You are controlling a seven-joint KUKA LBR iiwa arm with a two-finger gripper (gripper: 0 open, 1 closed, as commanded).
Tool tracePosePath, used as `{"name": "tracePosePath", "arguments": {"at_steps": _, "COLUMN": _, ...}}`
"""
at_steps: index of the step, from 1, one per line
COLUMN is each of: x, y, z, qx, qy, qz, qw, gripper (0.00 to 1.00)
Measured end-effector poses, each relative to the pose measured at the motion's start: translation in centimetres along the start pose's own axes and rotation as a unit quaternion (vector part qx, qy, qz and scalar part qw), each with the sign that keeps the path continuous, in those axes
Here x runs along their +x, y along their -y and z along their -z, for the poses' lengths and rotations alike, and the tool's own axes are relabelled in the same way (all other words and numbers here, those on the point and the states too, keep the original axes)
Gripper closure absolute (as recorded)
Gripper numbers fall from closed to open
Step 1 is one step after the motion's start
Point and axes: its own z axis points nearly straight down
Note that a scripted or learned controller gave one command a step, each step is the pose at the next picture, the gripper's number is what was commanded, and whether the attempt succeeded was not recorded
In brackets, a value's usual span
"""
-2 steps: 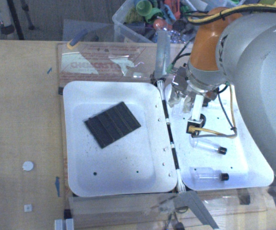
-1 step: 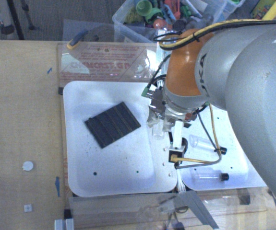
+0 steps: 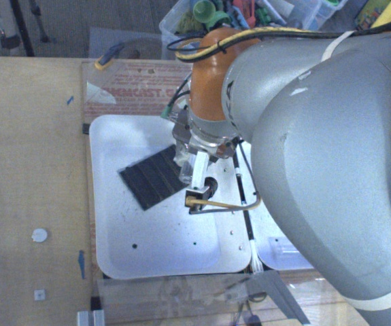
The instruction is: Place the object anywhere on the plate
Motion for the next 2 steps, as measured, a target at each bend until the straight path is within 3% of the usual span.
{"name": "tracePosePath", "arguments": {"at_steps": 1, "x": 6.8, "y": 1.9, "z": 2.6, "qx": 0.000, "qy": 0.000, "qz": -0.015, "qw": 0.9999, "gripper": 1.00}}
{"name": "tracePosePath", "arguments": {"at_steps": 2, "x": 7.6, "y": 0.8, "z": -5.0, "qx": 0.000, "qy": -0.001, "qz": -0.152, "qw": 0.9884, "gripper": 1.00}}
